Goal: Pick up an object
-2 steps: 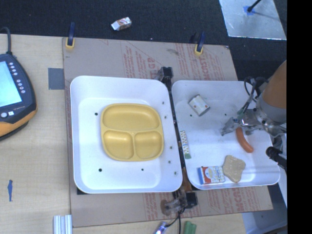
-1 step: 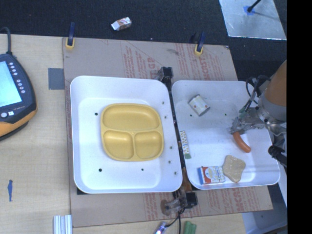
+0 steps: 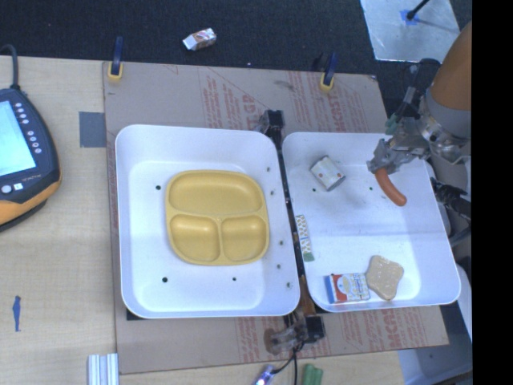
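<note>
The right white bin [image 3: 433, 291] holds several objects. An orange-red sausage [image 3: 392, 188] lies slantwise near its far right side. My gripper [image 3: 385, 161] sits right at the sausage's upper end, with the grey wrist and orange band reaching in from the right. The upper tip of the sausage is hidden under the gripper. A small grey-white box [image 3: 326, 172] lies to the gripper's left. A red, white and blue carton [image 3: 346, 288] and a tan slice of bread [image 3: 385, 276] rest at the bin's near edge.
The left white bin [image 3: 140, 215] holds a yellow divided plate [image 3: 216, 216]. A clamp [image 3: 274, 123] stands between the bins at the far side. A teach pendant [image 3: 20, 155] lies at the left of the bench. A wrapper [image 3: 199, 39] lies on the dark floor beyond.
</note>
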You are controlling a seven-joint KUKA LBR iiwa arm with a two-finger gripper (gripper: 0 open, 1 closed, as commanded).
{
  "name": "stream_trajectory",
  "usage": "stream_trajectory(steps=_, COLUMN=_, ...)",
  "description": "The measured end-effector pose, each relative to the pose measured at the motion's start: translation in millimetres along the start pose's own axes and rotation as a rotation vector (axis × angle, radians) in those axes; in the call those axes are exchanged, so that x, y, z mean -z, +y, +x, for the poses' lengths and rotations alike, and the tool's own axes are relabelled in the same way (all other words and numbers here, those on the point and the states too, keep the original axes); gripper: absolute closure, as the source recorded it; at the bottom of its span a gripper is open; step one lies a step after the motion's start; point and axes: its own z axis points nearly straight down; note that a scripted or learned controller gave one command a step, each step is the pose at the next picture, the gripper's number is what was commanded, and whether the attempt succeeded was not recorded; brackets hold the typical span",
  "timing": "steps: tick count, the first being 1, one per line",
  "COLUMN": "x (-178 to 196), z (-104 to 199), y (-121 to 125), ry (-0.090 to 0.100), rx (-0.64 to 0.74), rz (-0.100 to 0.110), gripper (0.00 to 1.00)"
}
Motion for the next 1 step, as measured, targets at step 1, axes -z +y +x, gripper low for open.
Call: stream_trajectory(steps=1, x=-11.8, z=78.6, y=-25.3, ry=-0.001, rx=0.002, rz=0.005, gripper=1.0)
